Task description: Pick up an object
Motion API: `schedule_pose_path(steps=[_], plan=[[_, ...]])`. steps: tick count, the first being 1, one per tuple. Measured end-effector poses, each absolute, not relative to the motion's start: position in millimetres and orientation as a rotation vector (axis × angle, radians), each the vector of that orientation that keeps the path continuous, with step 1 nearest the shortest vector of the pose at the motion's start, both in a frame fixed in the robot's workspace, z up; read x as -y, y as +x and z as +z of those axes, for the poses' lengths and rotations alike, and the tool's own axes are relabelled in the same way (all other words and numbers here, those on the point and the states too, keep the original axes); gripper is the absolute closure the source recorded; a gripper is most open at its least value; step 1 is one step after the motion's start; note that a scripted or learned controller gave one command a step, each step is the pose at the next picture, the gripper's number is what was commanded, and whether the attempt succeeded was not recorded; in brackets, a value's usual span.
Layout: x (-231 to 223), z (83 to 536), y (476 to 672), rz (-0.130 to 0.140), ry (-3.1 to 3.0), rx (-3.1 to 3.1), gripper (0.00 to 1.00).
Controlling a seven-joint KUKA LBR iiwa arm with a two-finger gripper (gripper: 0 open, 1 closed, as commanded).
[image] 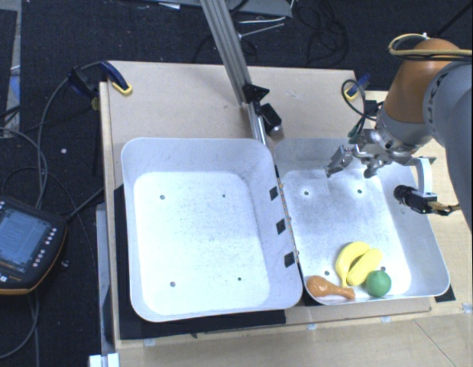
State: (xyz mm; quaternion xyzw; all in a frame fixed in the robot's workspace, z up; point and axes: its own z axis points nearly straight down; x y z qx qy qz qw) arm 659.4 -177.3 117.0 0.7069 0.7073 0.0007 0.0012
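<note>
Gripper (pixel 349 164) open above right bin (pixel 419 232), holding nothing; banana (pixel 356 262), no legible writing

End effector (pixel 352 164) hovers open over right bin (pixel 328 205) (banana (pixel 357 262), green ball (pixel 378 283) near its front).

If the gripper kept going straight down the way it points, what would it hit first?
Probably bare floor of the right bin: the gripper hangs over its far end, well away from the banana, green ball and orange spoon-like toy. Depth is uncertain.
</note>
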Motion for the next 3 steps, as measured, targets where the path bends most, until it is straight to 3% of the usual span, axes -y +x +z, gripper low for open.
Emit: schedule_pose_path(steps=[1, 3], plan=[[177, 126, 659.1, 0.001, 2.219, -2.222, 1.0], [180, 238, 657.1, 0.004, 2.218, -2.219, 1.0]])
